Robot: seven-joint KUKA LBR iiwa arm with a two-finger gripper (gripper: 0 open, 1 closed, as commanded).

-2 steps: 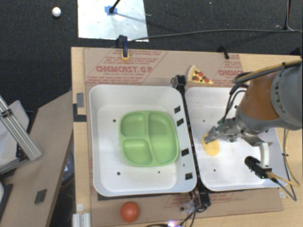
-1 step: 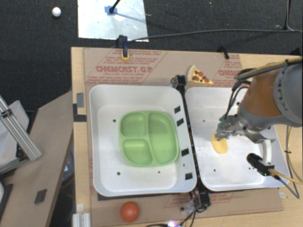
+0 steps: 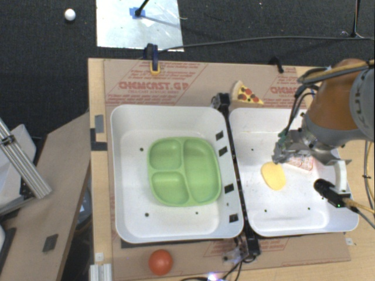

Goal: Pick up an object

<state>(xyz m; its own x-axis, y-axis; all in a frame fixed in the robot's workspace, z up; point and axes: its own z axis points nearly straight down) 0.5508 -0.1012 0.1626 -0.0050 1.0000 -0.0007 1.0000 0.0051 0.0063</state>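
Gripper [image 3: 285, 154]: lowered into the right bin [image 3: 258, 215]; jaw state cannot be told.
Yellow object [image 3: 273, 176]: seen just below the gripper.
Green tray [image 3: 183, 170]: set in the left bin [image 3: 129, 215].

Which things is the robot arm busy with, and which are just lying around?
Part of the job:
gripper, down in the right bin
yellow oval object, just below it
red-and-white object, beside it

Just lying about:
green divided tray in the left bin
toy pizza slice
orange ball
small white ball
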